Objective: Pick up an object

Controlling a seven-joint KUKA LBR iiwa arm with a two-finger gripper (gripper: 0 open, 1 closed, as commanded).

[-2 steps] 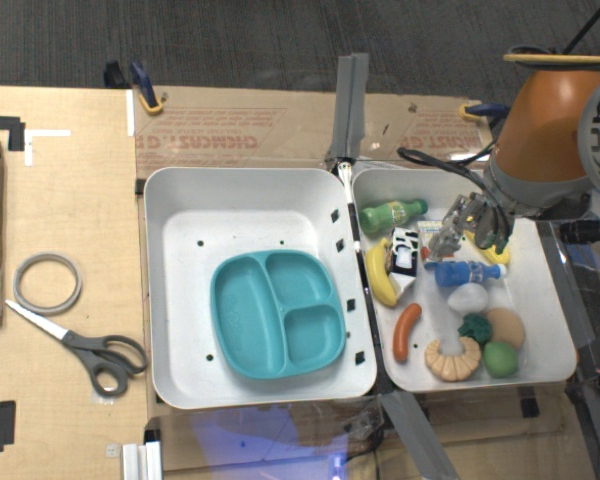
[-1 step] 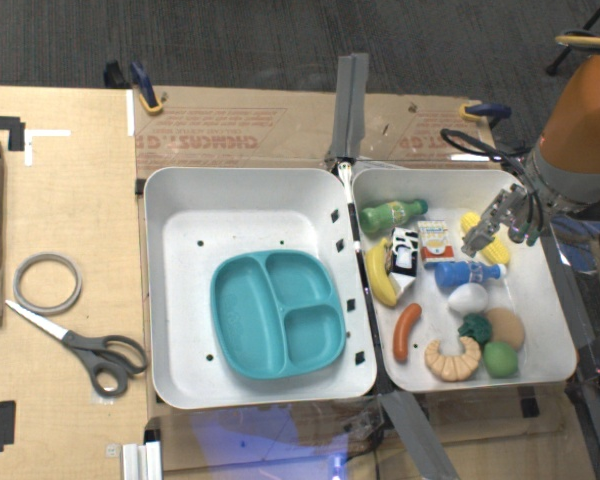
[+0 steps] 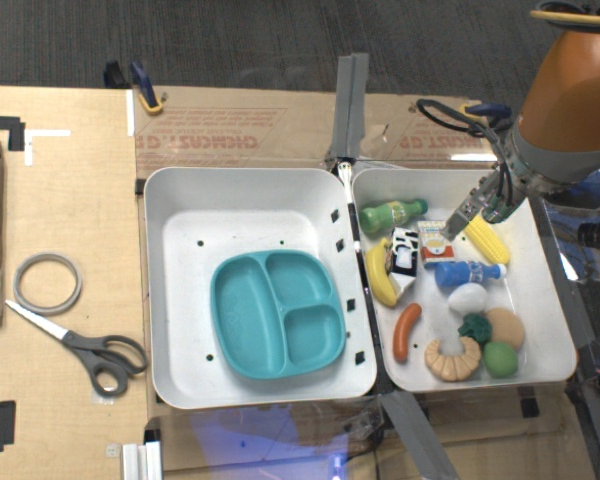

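Reaching in from the right, the grey arm with its orange band [image 3: 572, 78] brings the gripper [image 3: 472, 213] down over the back part of the right bin [image 3: 552, 298], its tip just above the corn cob [image 3: 486, 240] and beside a small red-and-white carton [image 3: 436, 243]; whether the jaws stand wide or narrow I cannot tell, since they are small and blurred against the clutter, and nothing is seen lifted between them. This bin is crowded with toy food: a green bottle [image 3: 391, 214] lies at the back left, a black-and-white carton [image 3: 406, 251] sits just in front of it, and a banana [image 3: 382, 274] runs along the left wall. A blue bottle [image 3: 468, 272] lies near the middle, touching a white egg [image 3: 468, 298]. Nearer the front lie a red sausage [image 3: 406, 330], a tan ring-shaped pastry [image 3: 452, 359], a dark green broccoli piece [image 3: 473, 327], a brown potato-like lump [image 3: 505, 327] and a green ball [image 3: 500, 359], all packed close together. The left bin [image 3: 180, 228] holds a teal divided tray [image 3: 278, 313]. On the bench to the left, well apart from both bins, lie a roll of tape [image 3: 48, 282] and a pair of scissors [image 3: 85, 348].
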